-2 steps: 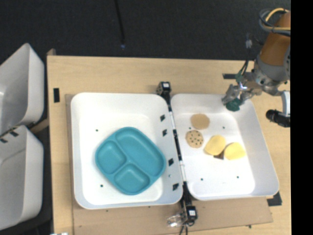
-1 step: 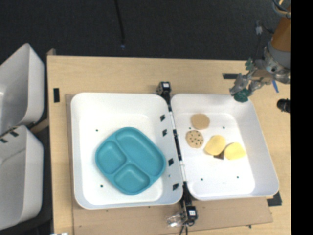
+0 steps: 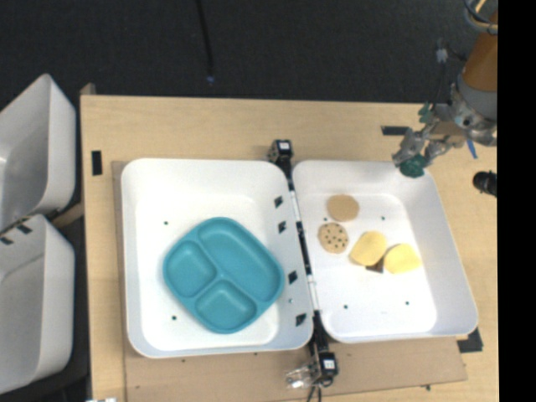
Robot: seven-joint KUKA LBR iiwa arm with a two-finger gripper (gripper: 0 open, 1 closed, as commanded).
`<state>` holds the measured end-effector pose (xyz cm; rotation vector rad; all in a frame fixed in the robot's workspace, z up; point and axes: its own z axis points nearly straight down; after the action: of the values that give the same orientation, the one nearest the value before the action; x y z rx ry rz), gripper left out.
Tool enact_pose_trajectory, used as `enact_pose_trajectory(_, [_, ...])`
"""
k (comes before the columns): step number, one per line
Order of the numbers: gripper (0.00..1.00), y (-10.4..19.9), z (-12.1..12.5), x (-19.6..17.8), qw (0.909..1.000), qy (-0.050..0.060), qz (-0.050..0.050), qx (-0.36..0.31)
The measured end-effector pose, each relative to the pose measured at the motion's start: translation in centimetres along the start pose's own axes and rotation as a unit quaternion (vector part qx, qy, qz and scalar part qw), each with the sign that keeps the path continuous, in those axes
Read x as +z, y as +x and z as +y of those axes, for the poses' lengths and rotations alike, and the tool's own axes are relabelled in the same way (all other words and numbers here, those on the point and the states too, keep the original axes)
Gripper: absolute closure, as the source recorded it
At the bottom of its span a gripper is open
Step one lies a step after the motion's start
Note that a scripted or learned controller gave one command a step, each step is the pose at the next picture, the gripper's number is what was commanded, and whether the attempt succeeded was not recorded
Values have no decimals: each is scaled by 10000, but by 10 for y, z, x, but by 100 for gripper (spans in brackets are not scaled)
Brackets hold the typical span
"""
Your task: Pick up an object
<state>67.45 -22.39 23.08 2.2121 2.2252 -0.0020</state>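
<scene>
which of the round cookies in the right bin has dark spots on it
The chocolate-chip cookie, lower of the two; the plain tan cookie above it has no spots.

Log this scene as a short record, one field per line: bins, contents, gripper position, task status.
left bin: holds a teal divided plate
right bin: holds four small items in a cluster
items: plain tan cookie; chocolate chip cookie just below it; two yellow pieces and, side by side, with something dark between them
gripper: above the right bin's far corner, away from the items
finger state: too small to tell
task status: nothing seen in the gripper; all items lie in the bins
</scene>
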Motion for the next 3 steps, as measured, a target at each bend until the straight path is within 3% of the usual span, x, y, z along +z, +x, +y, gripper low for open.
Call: enact_pose_trajectory(3, [100, 167, -30, -9, 10000, 11, 24, -2])
